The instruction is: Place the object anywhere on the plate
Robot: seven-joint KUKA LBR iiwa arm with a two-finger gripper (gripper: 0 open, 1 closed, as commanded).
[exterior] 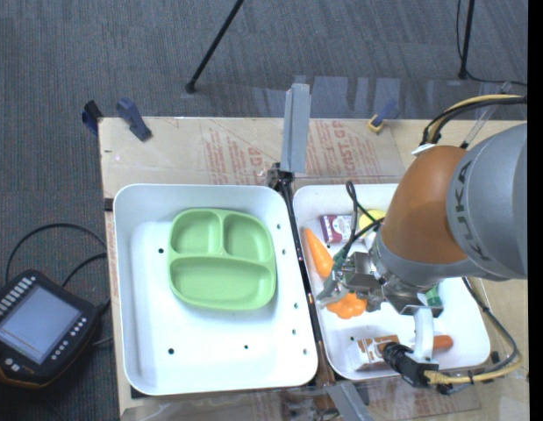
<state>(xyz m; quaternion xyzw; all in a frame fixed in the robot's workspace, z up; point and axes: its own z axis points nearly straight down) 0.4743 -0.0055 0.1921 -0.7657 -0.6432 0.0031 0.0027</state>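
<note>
End effector (346,289) hovered over small orange toy (346,306), grip state unclear; could snag long orange carrot (317,253) at eleven o'clock

- The plate (223,260) lies in the left bin (139,323).
- The right bin (341,358) sits right of the plate, holding a carrot (317,253) and 2 packets (338,227) (375,349).
- The arm (446,209) hangs over the right bin.

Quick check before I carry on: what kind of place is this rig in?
Probably a robotics lab or test cell: a KUKA arm over two white bins, a teach pendant on grey carpet, and tripod legs behind the bench.
</note>
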